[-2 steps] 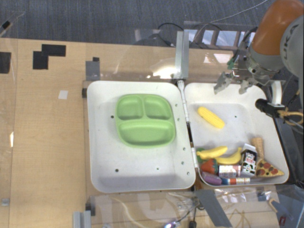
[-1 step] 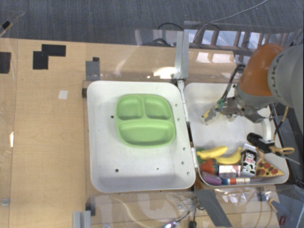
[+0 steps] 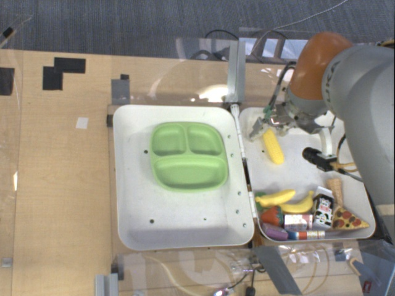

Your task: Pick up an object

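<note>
1. Nearest the camera, along the 6 o'clock wall of the right bin [image 3: 364, 193], lies a heap of toy food: two bananas [image 3: 285, 199], a red piece [image 3: 270, 217], a purple piece [image 3: 276, 232], a small carton [image 3: 323, 209], a pizza slice [image 3: 349, 219] and a pale cone-like piece [image 3: 335, 190]. They touch and overlap, likely because loose things slide to the low wall; that crowding makes a clean grip on any single one harder.

2. Further in, at the middle of the left bin [image 3: 133, 221], a green divided plate [image 3: 187, 156] sits flat and alone. My judgement is that it is too broad and shallow for an easy pinch.

3. Toward 12 o'clock in the right bin, a yellow corn cob [image 3: 273, 147] lies by itself, well apart from the heap. Isolated like this, it is the likeliest target.

4. Just beyond the cob's far end hangs the end effector [image 3: 269, 121], its fingers spread and holding nothing; one tip seems to be just beside the cob, though the slanted view leaves contact uncertain. The released pose suits a descent over the cob.

5. Farthest off, the table [image 3: 55, 184] runs on past the bins to dark carpet.
</note>
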`<action>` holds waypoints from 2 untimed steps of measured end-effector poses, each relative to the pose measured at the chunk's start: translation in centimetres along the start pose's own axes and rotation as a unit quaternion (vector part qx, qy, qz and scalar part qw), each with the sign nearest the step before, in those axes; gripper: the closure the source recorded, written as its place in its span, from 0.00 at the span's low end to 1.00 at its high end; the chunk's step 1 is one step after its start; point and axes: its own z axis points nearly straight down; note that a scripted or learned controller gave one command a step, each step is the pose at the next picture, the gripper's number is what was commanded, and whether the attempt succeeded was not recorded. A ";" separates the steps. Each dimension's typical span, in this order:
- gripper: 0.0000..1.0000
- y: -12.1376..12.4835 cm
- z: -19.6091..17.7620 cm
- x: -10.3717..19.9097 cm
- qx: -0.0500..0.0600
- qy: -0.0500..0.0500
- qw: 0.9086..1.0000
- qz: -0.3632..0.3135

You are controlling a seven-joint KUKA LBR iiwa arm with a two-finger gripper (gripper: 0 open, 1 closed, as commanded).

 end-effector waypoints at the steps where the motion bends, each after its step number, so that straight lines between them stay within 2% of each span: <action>1: 1.00 0.4 -1.4 0.1 -0.005 -0.001 1.000 -0.003; 2: 1.00 -2.1 -9.9 2.8 0.001 0.000 0.992 0.129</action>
